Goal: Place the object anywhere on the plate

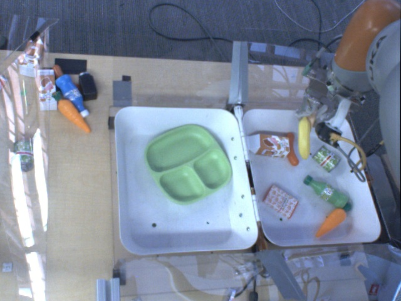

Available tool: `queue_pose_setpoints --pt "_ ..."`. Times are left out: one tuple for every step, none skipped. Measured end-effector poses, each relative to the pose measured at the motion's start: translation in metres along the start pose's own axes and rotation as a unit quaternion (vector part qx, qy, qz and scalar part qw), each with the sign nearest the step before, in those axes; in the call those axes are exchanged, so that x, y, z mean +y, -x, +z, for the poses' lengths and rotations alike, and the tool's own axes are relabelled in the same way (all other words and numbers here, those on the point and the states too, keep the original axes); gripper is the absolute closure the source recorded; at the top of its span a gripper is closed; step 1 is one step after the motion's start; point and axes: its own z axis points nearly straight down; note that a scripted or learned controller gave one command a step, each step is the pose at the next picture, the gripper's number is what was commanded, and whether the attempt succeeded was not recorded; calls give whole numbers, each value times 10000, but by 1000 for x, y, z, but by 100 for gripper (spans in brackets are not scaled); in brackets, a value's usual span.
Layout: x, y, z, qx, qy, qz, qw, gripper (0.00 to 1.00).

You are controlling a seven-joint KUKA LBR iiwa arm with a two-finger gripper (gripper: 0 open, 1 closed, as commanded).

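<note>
1. Upper right of the frame: arm (pixel 369 36), grey with an orange band, reaches over the right bin (pixel 373 227). Gripper (pixel 311 113) sits at the bin's upper edge, pointing down and left.
2. Banana (pixel 304 138) hangs just below the gripper, long axis near vertical. Its top end meets the gripper fingers and seems to be pinched between them; the contact itself is small and partly hidden, so the grip cannot be confirmed beyond that.
3. Banana's look: plain yellow, slim, slightly curved, smooth, paler at the top, no marks readable.
4. Left bin (pixel 131 224): green plate (pixel 188 163) with three compartments lies near its centre, tilted a little. Banana is well apart from it, across the divider between the bins.
5. Right bin contents: brown-and-white packet (pixel 273 145) just left of the banana, with a small orange piece (pixel 292 160) at its lower right corner; green-and-white can (pixel 326 158) just right of the banana's lower end; green bottle (pixel 327 192) lying on its side; carrot (pixel 330 223) near the lower right corner; pink patterned box (pixel 280 201) lower centre.
6. Upper left of the frame, on the bench outside the bins: second carrot (pixel 74 116), blue bottle (pixel 71 94), small carton (pixel 46 88), black items (pixel 86 85).
7. Black cables (pixel 188 17) loop across the dark floor along the top.
</note>
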Motion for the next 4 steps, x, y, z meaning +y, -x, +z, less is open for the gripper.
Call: queue_pose_setpoints --pt "-75 -41 5 8 -9 -188 9998 100" --pt "-80 -75 -45 12 -6 -622 9981 100" --pt "-81 -55 -14 3 -14 -402 9992 100" --pt "-132 -114 3 -10 11 96 10000 100"
